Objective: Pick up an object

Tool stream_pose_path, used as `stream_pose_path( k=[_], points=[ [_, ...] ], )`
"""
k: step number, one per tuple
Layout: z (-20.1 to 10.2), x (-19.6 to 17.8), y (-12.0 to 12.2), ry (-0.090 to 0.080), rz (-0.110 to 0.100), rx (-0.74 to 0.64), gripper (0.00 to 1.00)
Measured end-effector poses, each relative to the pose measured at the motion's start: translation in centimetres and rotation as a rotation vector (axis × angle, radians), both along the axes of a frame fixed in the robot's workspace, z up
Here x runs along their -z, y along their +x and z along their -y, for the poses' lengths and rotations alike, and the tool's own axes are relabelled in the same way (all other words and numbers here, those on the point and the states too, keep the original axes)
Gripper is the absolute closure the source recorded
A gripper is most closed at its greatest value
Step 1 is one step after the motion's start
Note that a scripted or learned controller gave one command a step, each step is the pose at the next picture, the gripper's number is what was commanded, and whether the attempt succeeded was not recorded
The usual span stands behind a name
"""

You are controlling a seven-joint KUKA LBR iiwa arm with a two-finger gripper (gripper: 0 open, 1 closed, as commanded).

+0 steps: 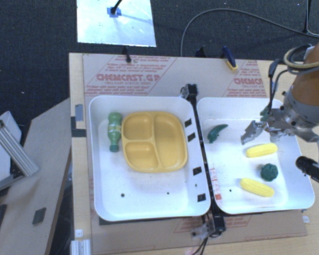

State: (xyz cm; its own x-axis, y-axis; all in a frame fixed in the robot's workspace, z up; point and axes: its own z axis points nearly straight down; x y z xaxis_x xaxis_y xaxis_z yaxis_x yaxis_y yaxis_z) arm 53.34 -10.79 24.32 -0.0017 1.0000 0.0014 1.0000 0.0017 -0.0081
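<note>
- My two-finger metal gripper [251, 134] hangs over the right-hand shallow white plastic bin [231, 166], its grey fingers tilted down to the left; whether they are parted or closed I cannot tell, and nothing shows between them.
- Two yellow plastic corn cobs lie in this bin: the upper corn cob [261, 150] sits just beside my gripper, below and to its right, and the lower corn cob [257, 187] rests near the bin's front edge.
- One dark green knobbly plastic broccoli head [269, 171] lies between the two cobs, toward the right.
- One dark green curved plastic pepper [217, 132] lies to my gripper's left, near the divide between the bins.
- My grey arm with its orange band [312, 84] enters from the right and is cut off by the frame edge; it covers the bin's far right corner.
- The left-hand shallow white plastic bin [143, 201] holds one yellow three-compartment plastic tray [153, 141] and one green plastic bottle [114, 131], which lies just beside the tray's left edge.
- Both bins sit on one clear sheet printed with red lettering [128, 73], partly hidden beneath them.
</note>
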Motion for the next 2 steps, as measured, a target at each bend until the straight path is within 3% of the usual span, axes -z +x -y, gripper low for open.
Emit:
stream_pose_path(
  k=[1,2],
  points=[
    [0.0,-0.5,0.2,-0.001,0.010,-0.002,0.00],
    [-0.6,3.9,0.1,-0.001,0.006,0.000,0.00]
  ],
)
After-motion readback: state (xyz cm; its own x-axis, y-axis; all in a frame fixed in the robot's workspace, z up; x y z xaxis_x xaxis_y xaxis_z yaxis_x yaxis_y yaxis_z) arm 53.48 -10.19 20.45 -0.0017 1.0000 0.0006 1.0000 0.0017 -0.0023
